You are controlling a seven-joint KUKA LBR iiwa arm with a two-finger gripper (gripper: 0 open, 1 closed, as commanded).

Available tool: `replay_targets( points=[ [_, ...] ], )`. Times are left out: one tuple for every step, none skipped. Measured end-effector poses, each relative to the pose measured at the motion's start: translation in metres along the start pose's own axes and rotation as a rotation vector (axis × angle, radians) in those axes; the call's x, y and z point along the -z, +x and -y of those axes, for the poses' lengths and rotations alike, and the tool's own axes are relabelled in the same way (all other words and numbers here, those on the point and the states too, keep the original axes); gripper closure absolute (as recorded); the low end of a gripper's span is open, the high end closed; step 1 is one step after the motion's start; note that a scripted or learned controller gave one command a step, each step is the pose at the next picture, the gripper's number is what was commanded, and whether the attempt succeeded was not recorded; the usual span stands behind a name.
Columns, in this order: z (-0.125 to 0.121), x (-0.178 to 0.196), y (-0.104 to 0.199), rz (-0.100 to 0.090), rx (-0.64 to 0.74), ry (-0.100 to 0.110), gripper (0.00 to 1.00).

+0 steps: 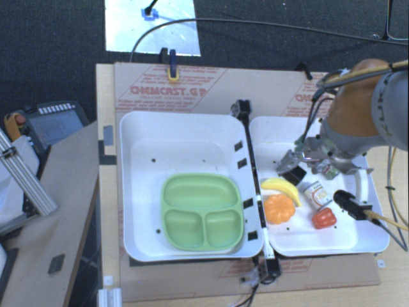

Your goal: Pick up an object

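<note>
Right now the gripper [293, 169] hangs just above the banana [282, 187], which lies beside the orange fruit [279, 208] in the right bin [268, 130]. Whether it is gripping anything, I cannot tell. It should drop straight, straddling the banana's middle and missing the small jar [314, 192] nearby.

A green divided tray [203, 211] is lying in the left white bin [137, 171]; a grey pendant [57, 128] is sitting far left, off the counter [211, 82].
</note>
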State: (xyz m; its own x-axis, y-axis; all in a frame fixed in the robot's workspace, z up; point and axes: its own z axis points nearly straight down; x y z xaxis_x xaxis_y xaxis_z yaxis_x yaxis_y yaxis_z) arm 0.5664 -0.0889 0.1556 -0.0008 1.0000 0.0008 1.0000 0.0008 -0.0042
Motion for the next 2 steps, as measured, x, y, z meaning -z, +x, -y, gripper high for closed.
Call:
replay_targets(
  points=[
    [-0.0034,-0.0422,0.0029,0.002,-0.001,-0.017,0.00],
    [-0.0014,-0.0365,0.0034,0.001,-0.001,-0.010,1.00]
  ],
)
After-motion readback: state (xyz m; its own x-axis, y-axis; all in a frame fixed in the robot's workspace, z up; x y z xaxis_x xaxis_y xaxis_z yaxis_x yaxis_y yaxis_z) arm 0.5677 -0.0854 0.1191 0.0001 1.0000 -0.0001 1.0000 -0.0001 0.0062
